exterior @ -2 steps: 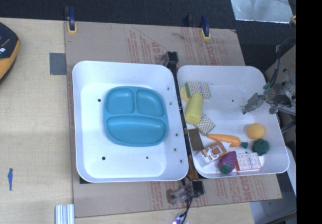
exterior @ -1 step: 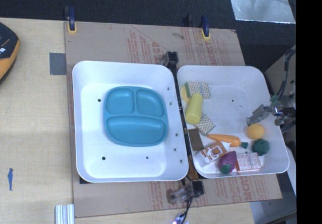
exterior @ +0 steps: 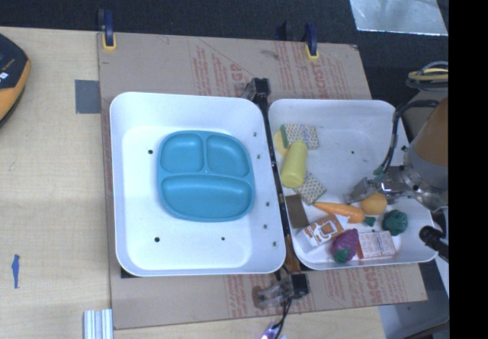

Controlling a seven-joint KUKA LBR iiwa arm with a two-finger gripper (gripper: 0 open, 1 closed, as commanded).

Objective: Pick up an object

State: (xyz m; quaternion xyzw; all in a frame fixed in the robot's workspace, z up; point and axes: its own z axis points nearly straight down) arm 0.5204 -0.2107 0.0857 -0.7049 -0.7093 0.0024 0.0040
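Plastic throughout — two shallow white bins with rounded corners, side by side on brown cardboard. Left white bin [exterior: 133, 177] holds one smooth blue three-compartment plate [exterior: 205, 175], centred, bare floor all round it. Right white bin [exterior: 335, 113] is crowded along its near half: glossy yellow cylinder-shaped bottle [exterior: 293, 164] tilted by the left wall, patterned green sponge squares [exterior: 300, 135] beside it, slim orange carrot [exterior: 340, 209], small yellow-orange round fruit [exterior: 374, 204], knobbly dark green lump [exterior: 395, 221], purple grape-like cluster [exterior: 345, 244], red-and-white cartons [exterior: 377, 244]. Far half is mostly open floor. Metal two-finger gripper [exterior: 371, 190] sits low just above the round fruit, near the right rim — whether its fingers are parted or closed, cannot tell.
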